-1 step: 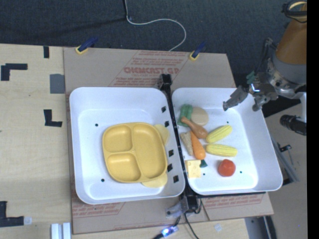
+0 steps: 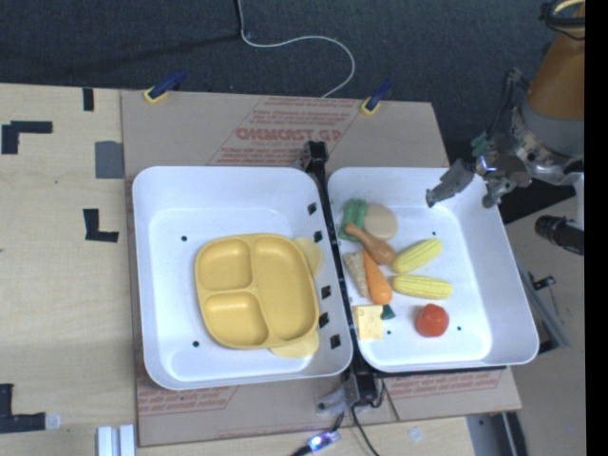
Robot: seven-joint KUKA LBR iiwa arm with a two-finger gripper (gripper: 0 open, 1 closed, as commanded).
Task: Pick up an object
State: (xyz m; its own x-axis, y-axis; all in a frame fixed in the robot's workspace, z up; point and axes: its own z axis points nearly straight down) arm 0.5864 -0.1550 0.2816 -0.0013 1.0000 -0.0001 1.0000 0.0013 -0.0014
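The right bin [image 2: 494,283] holds several toy foods. A green piece [image 2: 353,211] and a beige round piece [image 2: 382,221] lie at its far left. An orange carrot [image 2: 377,279] lies below them, with two yellow corn cobs [image 2: 418,253] [image 2: 421,287] to its right. A red tomato [image 2: 432,320] and a yellow cheese square [image 2: 369,322] rest near the front. My gripper [image 2: 468,190] hangs open over the bin's far right corner. Nothing sits between its fingers, and it is above and to the right of the corn.
The left bin [image 2: 157,255] carries a yellow divided plate [image 2: 256,288]. Both bins sit on a cardboard sheet [image 2: 275,131] held by clips. A white cable [image 2: 304,41] loops across the dark floor behind. The arm's orange band [image 2: 560,69] is at the right edge.
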